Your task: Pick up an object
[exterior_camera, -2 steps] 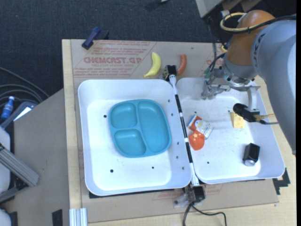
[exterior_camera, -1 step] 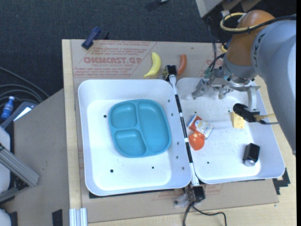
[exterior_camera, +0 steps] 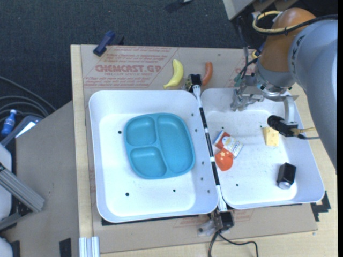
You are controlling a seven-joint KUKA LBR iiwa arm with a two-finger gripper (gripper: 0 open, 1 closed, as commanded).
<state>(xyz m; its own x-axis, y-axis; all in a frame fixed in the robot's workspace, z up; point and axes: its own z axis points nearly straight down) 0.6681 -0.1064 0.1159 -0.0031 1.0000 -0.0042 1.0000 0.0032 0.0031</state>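
Black block (exterior_camera: 286, 175) nearest, hand (exterior_camera: 243, 100) above bin (exterior_camera: 257, 194)

Grey arm (exterior_camera: 321, 47), orange wrist band (exterior_camera: 284, 36), yellow cable (exterior_camera: 263, 19)

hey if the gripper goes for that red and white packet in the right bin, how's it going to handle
The red and white packet looks flat and crinkled, so it is probably light and floppy, apt to bend between fingers. It lies beside the orange-red ball, near the bin's left wall, so a push may slide it or nudge the ball.
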